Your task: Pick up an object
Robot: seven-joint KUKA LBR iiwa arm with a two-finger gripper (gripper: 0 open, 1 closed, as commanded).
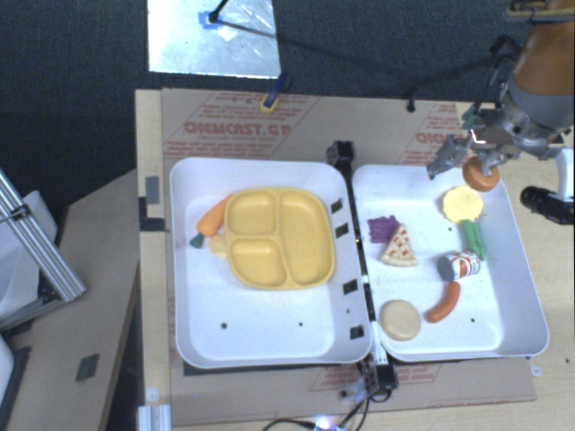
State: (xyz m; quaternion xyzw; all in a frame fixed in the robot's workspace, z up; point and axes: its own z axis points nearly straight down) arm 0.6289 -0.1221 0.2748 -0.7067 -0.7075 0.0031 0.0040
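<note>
Although the task names no particular object, you will find in the camera view that the grey arm's two-finger gripper [469,155] stands at the far right corner of the right-hand shallow white bin [517,326], and that the small round orange-and-white toy piece [482,176] lies just beside and toward the near side of it; whether the two touch cannot be told. The jaws appear spread, one dark finger reaching out to the left, and nothing is seen between them, so you should record no grasp. The orange piece is round and sets no long axis for the jaws. Just nearer than it sits the flat pale yellow disc [462,205], with the green stick-shaped toy [473,238] touching its near edge and running toward the front of the bin. In my judgement the coming move turns on a short shift toward the near side and a descent.
</note>
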